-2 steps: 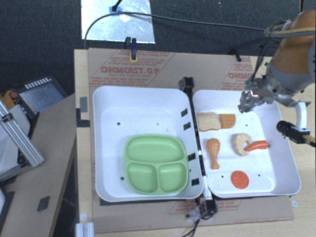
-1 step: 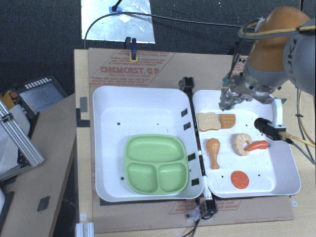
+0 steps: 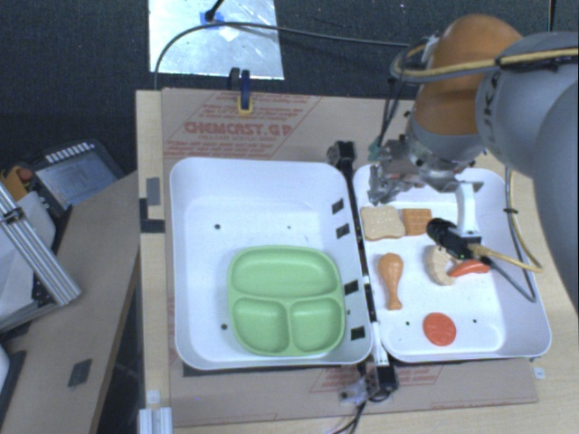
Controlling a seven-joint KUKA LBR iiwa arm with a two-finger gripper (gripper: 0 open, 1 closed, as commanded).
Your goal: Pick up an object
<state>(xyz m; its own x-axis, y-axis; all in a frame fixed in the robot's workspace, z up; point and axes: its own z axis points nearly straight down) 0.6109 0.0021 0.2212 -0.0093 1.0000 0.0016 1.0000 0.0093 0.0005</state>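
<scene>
bins (image 3: 271, 174): smooth white plastic | tray (image 3: 285, 298): matt green plastic | bench (image 3: 181, 143): cardboard

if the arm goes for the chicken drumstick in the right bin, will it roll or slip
The drumstick looks like smooth toy plastic, so probably light, stiff and somewhat slippery. Its rounded, tapering shape may let it pivot or roll when nudged. It lies apart from the bread slice, so a push shouldn't disturb that.

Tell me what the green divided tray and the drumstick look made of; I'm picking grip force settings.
The green divided tray looks like moulded plastic with a smooth matte finish: uniform pale green, rounded compartment walls, soft highlights. The drumstick appears to be toy food, probably plastic or rubber: an even orange-tan colour with a slight sheen, not real meat. How hard either is can't be judged from this view.
</scene>
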